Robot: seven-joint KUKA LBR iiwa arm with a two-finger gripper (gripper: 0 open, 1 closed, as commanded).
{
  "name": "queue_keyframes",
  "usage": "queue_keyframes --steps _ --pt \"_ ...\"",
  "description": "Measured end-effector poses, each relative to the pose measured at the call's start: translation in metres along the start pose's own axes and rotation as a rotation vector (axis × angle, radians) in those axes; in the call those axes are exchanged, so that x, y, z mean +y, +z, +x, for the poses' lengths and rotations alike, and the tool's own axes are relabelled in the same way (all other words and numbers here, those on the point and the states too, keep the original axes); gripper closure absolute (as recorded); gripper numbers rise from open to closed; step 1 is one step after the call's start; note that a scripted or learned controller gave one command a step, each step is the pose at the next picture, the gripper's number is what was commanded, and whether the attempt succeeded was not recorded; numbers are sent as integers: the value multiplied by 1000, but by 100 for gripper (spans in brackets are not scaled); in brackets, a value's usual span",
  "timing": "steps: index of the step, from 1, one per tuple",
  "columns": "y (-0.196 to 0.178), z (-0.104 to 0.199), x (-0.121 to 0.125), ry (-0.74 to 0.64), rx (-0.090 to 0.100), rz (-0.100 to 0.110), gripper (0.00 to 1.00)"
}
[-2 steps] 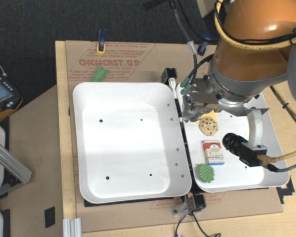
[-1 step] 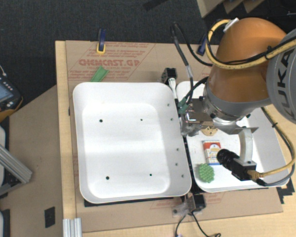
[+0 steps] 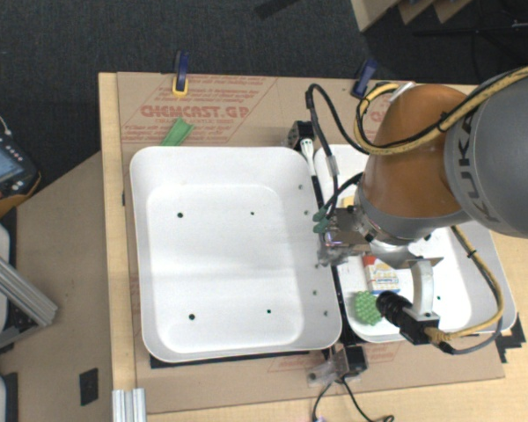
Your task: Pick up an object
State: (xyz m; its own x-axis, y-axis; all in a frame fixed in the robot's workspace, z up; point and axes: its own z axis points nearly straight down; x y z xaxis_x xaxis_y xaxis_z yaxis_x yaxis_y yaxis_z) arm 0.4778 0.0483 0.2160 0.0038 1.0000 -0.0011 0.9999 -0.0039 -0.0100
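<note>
As it reaches in, arm (image 3: 440, 161) low over right bin (image 3: 484, 275)

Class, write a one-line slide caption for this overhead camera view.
KUKA arm reaches down into the right bin over small objects, beside the left white bin.

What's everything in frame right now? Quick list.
white bins: 2, white, side by side on the bench; left one fully in view, right one mostly under the arm
green bumpy object: 1, green, near end of the right bin
small card or packet: 1, white with red and yellow print, right bin, just behind the green object
green strip: 1, green, on the cardboard behind the left bin
clamps: 2, blue, back edge of the cardboard
cardboard sheet: 1, brown, under both bins
arm: 1, grey with orange band, over the right bin
</note>
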Motion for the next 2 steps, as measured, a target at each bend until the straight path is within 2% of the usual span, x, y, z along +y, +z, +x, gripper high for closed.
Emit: queue_keyframes --steps 1,2 --pt "-47 -70 2 3 -2 -15 100" --pt "36 -105 0 1 1 0 100"
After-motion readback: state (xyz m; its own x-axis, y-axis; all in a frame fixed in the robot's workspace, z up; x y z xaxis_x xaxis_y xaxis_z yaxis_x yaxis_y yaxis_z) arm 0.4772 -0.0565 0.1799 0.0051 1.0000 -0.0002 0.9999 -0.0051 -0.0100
